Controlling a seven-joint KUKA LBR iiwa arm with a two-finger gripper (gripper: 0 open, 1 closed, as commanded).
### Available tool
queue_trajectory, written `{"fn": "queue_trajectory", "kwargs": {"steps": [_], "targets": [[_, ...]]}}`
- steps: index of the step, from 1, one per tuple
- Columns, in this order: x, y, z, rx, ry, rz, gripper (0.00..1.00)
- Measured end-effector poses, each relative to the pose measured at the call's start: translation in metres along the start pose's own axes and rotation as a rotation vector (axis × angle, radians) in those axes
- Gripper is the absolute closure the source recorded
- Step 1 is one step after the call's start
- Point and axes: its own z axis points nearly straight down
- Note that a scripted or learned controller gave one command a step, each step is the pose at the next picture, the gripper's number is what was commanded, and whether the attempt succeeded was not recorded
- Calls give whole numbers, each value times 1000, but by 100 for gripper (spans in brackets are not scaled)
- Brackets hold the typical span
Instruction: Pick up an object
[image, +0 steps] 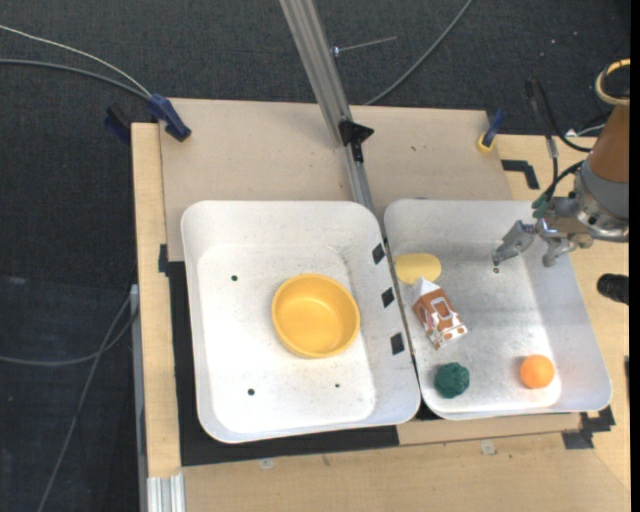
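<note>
Camera view: gripper (524, 246) over right bin (580, 300), fingers spread, holding nothing.

Left bin (215, 250) holds a smooth yellow bowl (316, 315). Right bin: pale yellow oval (417, 266), red-and-white carton (440, 316) lying tilted, dark green ball (452, 379), orange ball (537, 371) near front rim; bare floor beneath the gripper.

Reaches in from the right edge — grey arm (612, 150), orange band above the wrist. Gripper (524, 250) points down and leftward, fingers (507, 247) spread apart, nothing between them — hovers over the upper right part of the right bin (590, 350).
</note>
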Motion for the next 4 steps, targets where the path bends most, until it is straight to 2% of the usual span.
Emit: {"fn": "queue_trajectory", "kwargs": {"steps": [1,2,3,4], "targets": [[1,-11,51,1,0,0,0],[2,-11,81,0,1,0,0],[2,-9,66,-9,0,0,100],[4,-5,-2,-27,-9,-2,100]]}}
